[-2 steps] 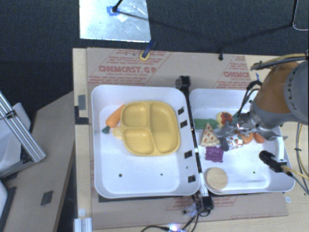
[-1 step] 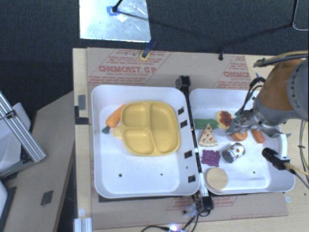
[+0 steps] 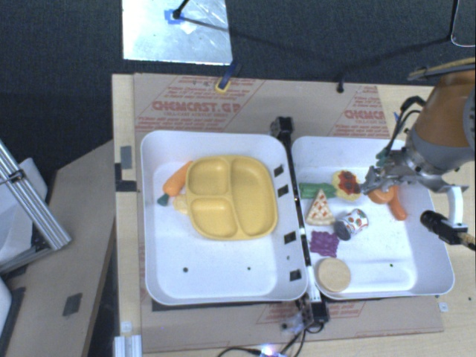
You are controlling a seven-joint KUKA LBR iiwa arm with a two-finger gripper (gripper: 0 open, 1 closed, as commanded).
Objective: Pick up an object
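Several toy foods lie in the right bin [image 3: 424, 274]: a pizza slice [image 3: 320, 208], a purple piece [image 3: 324, 242], a round tan disc [image 3: 334, 275], a red-topped item [image 3: 346, 184], and an orange piece [image 3: 398, 204] at right.

Views: one, fixed.
Position: above the bench [image 3: 97, 199], well back from it.
Direction: looking down at a slant, the far side of the bench toward the top of the frame.
Distance: far enough to take in both white bins whole, with dark floor beyond and a strip of bench on the near side.
Centre of frame: the left bin [image 3: 160, 274] and the black divider between the two.
Right side: the right bin [image 3: 431, 270], with the arm [image 3: 446, 117] entering over it from that edge.
Shared ground: none to compare, being a single view.
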